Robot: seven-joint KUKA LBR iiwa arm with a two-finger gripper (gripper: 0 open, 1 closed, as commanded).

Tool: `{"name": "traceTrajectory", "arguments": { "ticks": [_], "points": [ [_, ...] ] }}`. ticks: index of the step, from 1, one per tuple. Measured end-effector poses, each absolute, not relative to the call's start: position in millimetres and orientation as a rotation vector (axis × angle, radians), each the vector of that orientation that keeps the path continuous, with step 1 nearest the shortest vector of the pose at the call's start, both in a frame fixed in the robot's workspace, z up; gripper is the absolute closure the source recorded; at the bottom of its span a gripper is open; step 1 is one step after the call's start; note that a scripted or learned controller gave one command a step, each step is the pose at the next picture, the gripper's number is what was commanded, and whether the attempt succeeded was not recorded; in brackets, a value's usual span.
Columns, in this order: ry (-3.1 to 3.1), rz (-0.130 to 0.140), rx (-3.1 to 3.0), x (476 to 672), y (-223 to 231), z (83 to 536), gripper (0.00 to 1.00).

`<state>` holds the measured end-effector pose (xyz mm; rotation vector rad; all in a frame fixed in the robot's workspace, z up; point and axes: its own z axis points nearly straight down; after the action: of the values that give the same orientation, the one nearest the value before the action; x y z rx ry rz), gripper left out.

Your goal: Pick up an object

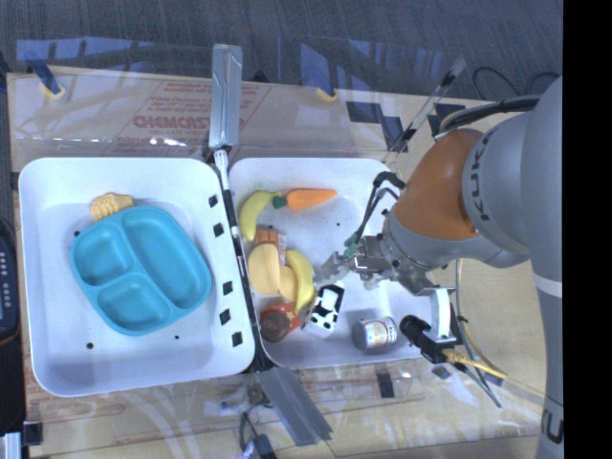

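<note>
In the right bin (pixel 316 352), my gripper (pixel 342 262) hangs over the middle of the floor, reaching in from the right. Just below it lies a black-and-white patterned toy (pixel 327 310). To its left are two yellow bananas (pixel 252 210) (pixel 300 277) and a yellow block (pixel 265 271). An orange carrot (pixel 308 199) lies at the back of the bin. A small metal can (pixel 374 334) rests near the front, under the arm's wrist. A brown round item (pixel 275 325) sits at the front left corner.
The left bin (pixel 57 352) holds a blue divided plate (pixel 141 268) and a yellow corn piece (pixel 111 204) at the plate's back edge. A metal divider (pixel 226 94) runs between the bins. Cables (pixel 459 352) trail at the arm's front side.
</note>
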<state>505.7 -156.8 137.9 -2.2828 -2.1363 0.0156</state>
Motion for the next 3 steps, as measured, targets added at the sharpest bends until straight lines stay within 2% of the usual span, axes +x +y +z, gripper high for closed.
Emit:
{"name": "traceTrajectory", "arguments": {
  "ticks": [1, 2, 3],
  "points": [
    [-1.991, 0.007, -2.421, 512.5, -132, 139, 0.00],
    [-2.083, 0.000, -2.347, 523.2, -136, 91, 0.00],
    [-2.087, 0.004, -2.337, 523.2, -135, 98, 1.00]
  ]
}}
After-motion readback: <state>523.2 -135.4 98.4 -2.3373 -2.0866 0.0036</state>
